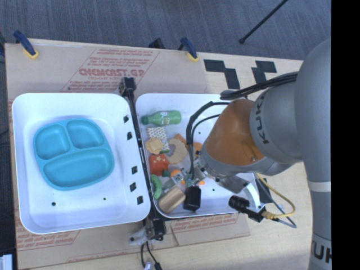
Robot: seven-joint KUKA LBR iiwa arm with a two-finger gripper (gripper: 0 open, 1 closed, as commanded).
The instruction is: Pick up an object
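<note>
Wooden block [172, 198] just left of jaws [192, 199].

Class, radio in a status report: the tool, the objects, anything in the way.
Tool low in the right bin, over the toy pile. Nothing seen gripped. Green bottle lies apart. Arm blocks the bin's right half.

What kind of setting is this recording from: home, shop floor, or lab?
Most likely a robotics lab bench: two white bins on cardboard held by clamps, a pile of small toy items in the right bin, and a stand's leg on grey carpet.
</note>
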